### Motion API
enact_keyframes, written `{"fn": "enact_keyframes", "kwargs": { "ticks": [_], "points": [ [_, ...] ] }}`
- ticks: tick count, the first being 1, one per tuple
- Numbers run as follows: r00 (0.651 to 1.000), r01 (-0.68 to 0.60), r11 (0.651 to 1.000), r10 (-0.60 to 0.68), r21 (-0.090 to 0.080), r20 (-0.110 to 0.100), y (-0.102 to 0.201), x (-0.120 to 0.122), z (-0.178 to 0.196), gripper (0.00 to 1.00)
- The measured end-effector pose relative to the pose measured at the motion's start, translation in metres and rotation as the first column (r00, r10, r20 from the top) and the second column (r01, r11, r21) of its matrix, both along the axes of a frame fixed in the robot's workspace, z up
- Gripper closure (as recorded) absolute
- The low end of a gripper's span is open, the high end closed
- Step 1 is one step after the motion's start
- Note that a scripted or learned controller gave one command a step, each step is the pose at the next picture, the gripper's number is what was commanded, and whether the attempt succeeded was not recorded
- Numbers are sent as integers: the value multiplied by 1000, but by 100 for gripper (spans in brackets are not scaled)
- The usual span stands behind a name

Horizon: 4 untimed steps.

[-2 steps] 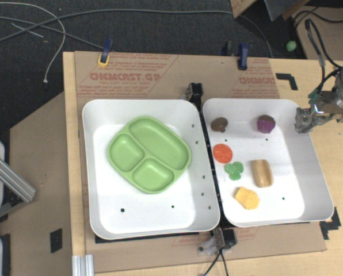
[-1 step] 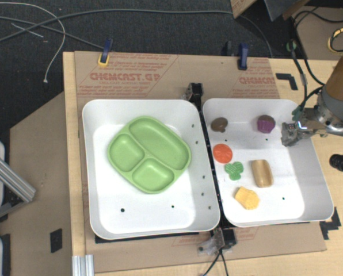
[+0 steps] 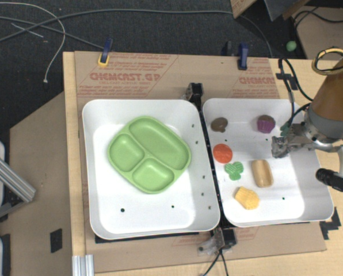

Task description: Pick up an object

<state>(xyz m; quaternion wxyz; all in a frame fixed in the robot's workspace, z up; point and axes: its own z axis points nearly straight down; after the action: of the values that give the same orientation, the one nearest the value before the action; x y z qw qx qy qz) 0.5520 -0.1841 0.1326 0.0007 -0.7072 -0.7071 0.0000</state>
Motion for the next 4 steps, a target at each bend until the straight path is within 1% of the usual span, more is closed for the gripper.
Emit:
{"fn": "enact_keyframes", "kwargs": {
  "ticks": [1,2,3,4],
  "points": [
    [1000,0,1000,0,2,-4,1,-1,-50,0],
    [1000,1,1000,-1,0,2,0,1,-36,100],
    [1000,-1,1000,1,-3,8,-1,1,29,100],
    [1000,0,1000,0,-4,8,-7,-6,82,100]
  ]
}}
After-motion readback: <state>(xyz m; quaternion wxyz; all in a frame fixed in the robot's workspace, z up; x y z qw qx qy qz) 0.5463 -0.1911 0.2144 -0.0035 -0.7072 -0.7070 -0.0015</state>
